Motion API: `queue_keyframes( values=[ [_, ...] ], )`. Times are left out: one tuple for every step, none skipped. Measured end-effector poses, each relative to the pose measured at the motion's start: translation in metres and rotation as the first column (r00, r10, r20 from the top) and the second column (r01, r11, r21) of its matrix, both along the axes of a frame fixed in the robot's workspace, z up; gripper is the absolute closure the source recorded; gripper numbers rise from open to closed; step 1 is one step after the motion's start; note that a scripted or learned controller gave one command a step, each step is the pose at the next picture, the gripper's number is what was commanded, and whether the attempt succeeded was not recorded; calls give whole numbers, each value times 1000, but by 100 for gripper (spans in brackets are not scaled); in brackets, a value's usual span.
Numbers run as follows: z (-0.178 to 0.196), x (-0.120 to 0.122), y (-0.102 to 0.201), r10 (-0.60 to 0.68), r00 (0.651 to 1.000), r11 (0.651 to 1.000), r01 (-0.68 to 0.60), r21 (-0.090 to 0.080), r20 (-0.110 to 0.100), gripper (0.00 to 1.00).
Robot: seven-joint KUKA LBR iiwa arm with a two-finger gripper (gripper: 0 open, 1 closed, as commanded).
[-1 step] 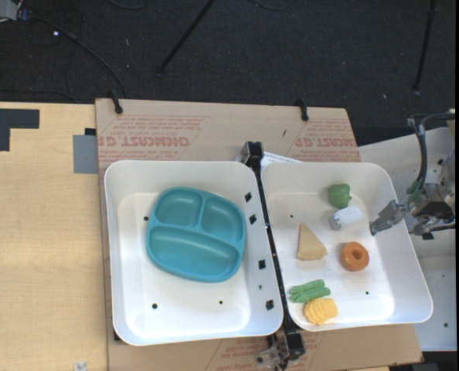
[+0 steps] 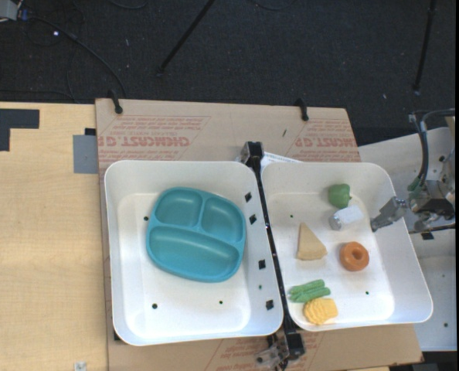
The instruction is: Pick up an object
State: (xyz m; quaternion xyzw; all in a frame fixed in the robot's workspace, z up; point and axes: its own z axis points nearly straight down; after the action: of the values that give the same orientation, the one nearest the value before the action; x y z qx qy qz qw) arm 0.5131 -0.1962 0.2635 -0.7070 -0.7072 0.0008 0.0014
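Two shallow white plastic bins sat side by side on a sheet of brown cardboard (image 2: pixel 214 134), whose reversed red print seemed to read "CHEMCREST", though it was hard to make out. The left bin (image 2: pixel 129 300) held a teal sectioned plastic plate (image 2: pixel 196 233), lying flat near its middle. The right bin (image 2: pixel 403 284) held the smaller candidates for picking: a pale yellow wedge like a piece of cheese (image 2: pixel 310 243), an orange ring like a doughnut (image 2: pixel 355 256), a green bean-pod toy (image 2: pixel 307 291) just beside a yellow ridged corn-like piece (image 2: pixel 320 311), a green rounded lump (image 2: pixel 338 195), and a small grey-white cylinder (image 2: pixel 345 217) just below it. The gripper (image 2: pixel 426 207) stood at the right bin's right rim, apart from every object; whether it was spread or closed I could not tell. Nothing appeared lifted, so I judged the pick not yet made, with approach, grasp and lift all left.
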Motion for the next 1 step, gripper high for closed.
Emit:
queue_keyframes(
  values=[
    [-63,2,4,0,1000,1000,0,2,-5,0]
  ],
)
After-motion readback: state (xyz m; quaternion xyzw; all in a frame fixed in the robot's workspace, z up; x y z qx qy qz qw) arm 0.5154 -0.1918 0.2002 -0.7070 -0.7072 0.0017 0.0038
